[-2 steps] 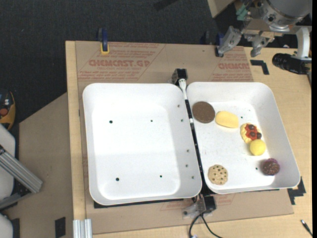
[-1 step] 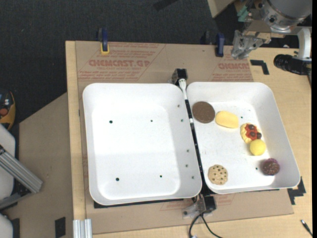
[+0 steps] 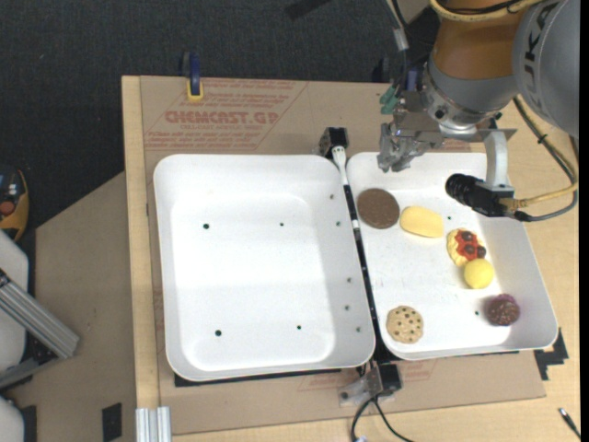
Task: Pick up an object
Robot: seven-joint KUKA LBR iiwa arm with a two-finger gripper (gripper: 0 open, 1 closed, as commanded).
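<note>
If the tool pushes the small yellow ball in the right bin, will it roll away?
Probably yes: the yellow ball looks round and smooth, so it may roll. The strawberry tart beside it might stop it on that side.

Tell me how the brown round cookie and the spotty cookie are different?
The brown cookie is dark and plain; the chip cookie is pale tan with dark spots. The brown cookie looks bigger than the chip cookie. The brown cookie lies near the right bin's far end, the chip cookie near its front edge. Both are round, lying flat.
</note>
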